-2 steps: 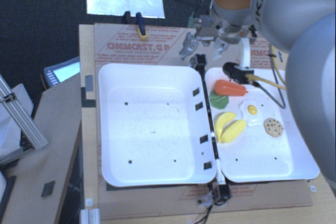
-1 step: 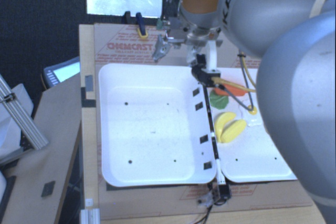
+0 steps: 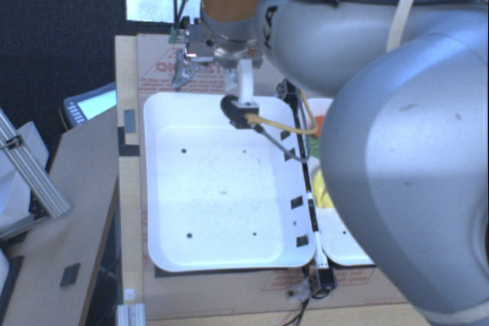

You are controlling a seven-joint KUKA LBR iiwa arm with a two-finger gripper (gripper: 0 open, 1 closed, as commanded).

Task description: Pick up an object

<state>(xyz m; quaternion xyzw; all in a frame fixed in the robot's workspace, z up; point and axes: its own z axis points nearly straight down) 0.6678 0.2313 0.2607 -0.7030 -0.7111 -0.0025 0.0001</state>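
Observation:
My gripper [image 3: 183,74] hangs below the orange wrist band, over the far rim of the left white bin [image 3: 160,187], near its back left corner. Nothing shows between or beneath it. In the right bin [image 3: 344,252], mostly hidden behind my arm, a yellow-green object [image 3: 325,193] peeks out along the left wall. A small orange-red patch [image 3: 320,123] shows farther back in that same bin.
My big grey arm covers the right half of the view. The bins rest on a cardboard sheet [image 3: 157,65] atop the bench. A metal rail [image 3: 30,172] and a tablet-like screen [image 3: 84,107] lie off to the left of the bench.

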